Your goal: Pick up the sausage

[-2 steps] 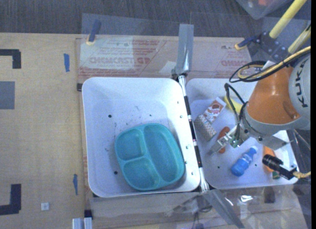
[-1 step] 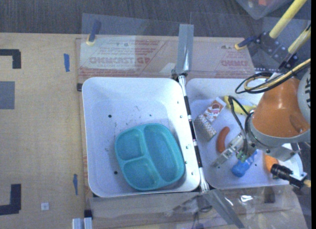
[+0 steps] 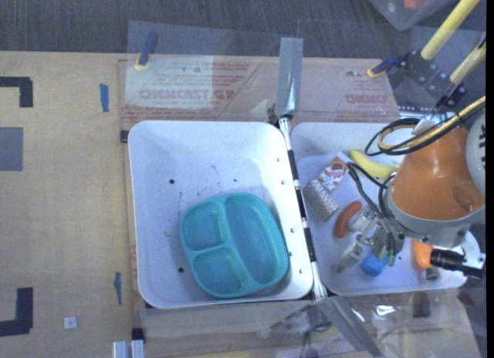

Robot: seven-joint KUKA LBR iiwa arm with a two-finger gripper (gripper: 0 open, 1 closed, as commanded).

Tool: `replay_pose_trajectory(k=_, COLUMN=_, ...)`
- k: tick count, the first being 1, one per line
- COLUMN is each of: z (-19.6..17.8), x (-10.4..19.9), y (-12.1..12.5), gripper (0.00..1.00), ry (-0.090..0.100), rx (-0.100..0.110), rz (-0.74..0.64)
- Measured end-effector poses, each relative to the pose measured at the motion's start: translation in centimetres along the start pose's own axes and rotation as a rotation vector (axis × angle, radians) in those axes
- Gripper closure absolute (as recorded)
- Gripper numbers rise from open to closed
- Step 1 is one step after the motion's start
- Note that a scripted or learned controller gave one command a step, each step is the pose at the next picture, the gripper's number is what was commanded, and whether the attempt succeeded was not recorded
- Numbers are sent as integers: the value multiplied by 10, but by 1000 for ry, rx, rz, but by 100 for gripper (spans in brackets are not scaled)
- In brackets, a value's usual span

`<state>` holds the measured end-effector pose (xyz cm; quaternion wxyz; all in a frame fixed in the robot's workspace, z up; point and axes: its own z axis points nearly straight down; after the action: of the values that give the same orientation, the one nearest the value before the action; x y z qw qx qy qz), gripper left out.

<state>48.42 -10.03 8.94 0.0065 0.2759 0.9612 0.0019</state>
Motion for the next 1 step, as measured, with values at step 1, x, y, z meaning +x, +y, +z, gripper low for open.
replay_pose_trajectory(k=1, z=1, x=-47, y=25, gripper=0, ry=2, rx=0, rz=-377)
